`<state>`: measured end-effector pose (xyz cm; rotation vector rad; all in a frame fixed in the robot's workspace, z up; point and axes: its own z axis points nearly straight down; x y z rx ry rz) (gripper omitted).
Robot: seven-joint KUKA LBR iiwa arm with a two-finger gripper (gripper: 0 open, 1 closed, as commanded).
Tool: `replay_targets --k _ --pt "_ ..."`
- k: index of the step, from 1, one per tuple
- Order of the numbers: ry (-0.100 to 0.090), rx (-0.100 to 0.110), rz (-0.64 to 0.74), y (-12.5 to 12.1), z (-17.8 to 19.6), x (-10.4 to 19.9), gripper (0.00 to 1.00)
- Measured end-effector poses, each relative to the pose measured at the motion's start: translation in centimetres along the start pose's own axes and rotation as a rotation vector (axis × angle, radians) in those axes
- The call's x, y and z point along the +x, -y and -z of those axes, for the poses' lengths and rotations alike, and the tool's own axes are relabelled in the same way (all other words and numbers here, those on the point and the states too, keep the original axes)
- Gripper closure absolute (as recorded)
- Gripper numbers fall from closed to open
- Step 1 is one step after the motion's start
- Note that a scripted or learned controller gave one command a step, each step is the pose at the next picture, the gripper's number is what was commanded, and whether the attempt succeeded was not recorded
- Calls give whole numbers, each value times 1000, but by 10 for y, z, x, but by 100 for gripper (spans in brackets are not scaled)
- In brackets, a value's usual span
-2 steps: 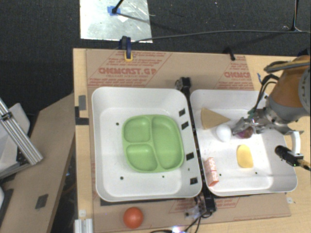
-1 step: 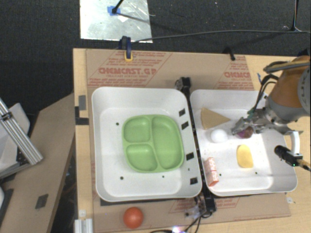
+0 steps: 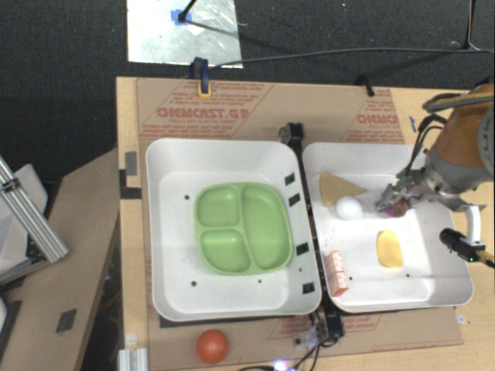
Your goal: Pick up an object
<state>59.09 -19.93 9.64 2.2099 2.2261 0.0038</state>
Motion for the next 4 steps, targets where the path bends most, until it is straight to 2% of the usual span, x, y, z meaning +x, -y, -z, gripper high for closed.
replay_targets --k 1,3,4 --pt "0 -1 -7 7 56 -5 100" --pt "1 -2 -1 0 170 -7 100" --pt "-3 5 3 1 157 53 100"
